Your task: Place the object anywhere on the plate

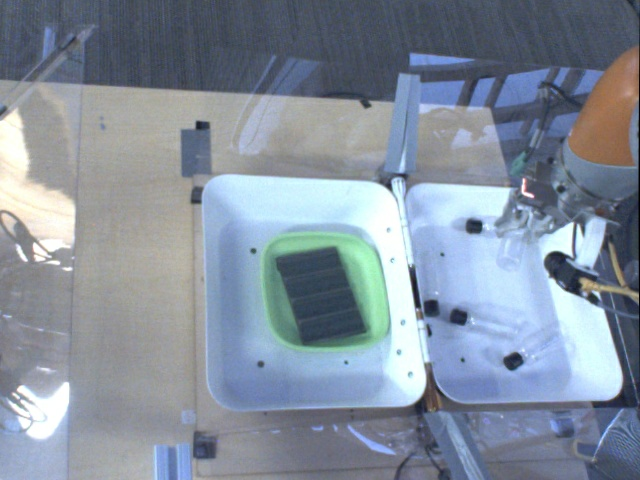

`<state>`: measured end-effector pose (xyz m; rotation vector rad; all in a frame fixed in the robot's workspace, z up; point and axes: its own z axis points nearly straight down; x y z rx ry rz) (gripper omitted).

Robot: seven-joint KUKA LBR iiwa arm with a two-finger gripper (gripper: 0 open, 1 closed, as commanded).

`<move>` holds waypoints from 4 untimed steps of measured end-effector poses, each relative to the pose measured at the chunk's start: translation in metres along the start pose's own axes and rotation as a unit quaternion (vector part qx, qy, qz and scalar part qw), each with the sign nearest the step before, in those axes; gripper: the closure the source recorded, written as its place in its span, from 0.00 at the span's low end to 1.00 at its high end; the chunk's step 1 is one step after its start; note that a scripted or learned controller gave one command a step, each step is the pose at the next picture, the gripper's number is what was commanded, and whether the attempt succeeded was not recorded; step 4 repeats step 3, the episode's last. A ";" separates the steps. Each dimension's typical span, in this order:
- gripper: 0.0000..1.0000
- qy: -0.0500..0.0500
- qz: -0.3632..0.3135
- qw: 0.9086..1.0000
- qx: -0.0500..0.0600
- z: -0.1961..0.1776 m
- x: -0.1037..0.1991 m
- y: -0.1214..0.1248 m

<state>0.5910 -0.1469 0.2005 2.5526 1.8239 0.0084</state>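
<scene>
Green plate point(372, 273), square with rounded corners, sits in the middle of the left bin point(225, 298). A dark grey ridged block point(320, 295) already lies on it, tilted a bit, well inside the rim.

Right bin point(590, 368) holds several small clear vials with black caps, scattered and well apart: one point(473, 226) near the top left of the bin floor, one point(430, 308) by the left wall, one point(470, 319) just right of that, one point(530, 351) low near the front right. Another clear tube point(510, 250) stands just below the gripper; cap not made out.

Gripper point(527, 213) hangs over the upper right of the right bin, under the orange band point(608, 118). Can't tell if the jaws are spread or closed, too small and blurred, and nothing is clearly seen between them.

Judgement: the object to move is likely one of the vials, probably the tube nearest the gripper; hard to be sure which. Not yet on the plate.

Handling guess: vials look light, stiff, smooth and round, so likely to roll or slip out. Clear body is hard to see against white. Best hold is across the middle of the body, jaws square to its long axis, not on the cap end. Plastic or glass unknown, so squeeze gently. Free plate area is thin around the block; landing on the block also counts.
</scene>
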 end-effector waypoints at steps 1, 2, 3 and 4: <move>1.00 0.000 -0.084 0.996 0.000 -0.046 0.082 -0.076; 1.00 0.001 -0.195 0.981 0.001 0.015 0.136 -0.112; 0.00 0.001 -0.195 0.981 0.001 0.015 0.136 -0.112; 0.00 0.001 -0.195 0.981 0.001 0.015 0.136 -0.112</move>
